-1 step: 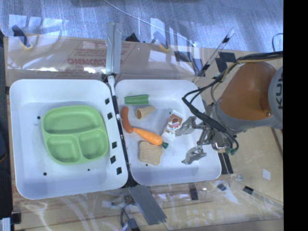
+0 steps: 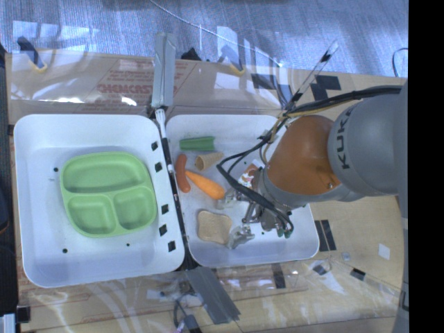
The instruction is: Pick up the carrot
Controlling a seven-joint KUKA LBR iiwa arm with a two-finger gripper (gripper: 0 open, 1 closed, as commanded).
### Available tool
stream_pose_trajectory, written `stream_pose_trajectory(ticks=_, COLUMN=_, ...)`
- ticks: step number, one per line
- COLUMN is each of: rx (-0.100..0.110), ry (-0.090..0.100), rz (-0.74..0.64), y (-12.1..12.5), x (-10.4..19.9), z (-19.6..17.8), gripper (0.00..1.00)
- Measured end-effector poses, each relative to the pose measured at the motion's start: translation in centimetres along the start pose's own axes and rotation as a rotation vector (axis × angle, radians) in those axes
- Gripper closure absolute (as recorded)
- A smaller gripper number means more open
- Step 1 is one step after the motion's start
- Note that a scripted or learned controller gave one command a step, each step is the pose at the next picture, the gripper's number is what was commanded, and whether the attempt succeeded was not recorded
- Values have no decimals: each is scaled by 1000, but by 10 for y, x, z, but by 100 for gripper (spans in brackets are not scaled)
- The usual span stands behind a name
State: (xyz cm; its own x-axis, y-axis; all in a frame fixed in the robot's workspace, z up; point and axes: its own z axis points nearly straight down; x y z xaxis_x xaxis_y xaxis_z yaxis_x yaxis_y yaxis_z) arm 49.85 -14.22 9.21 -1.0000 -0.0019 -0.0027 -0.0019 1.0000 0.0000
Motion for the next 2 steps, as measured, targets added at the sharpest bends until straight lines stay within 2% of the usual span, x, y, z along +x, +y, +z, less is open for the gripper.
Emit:
stream_pose_trajectory(ticks=1, rx=0, ry=-1, rz=-8, y=2, x=-1, z=-10, gripper=100)
stream_pose_trajectory(ticks=2, rx=0, ry=-7, rz=-40, y=67, x=-59, z=-104, gripper=100)
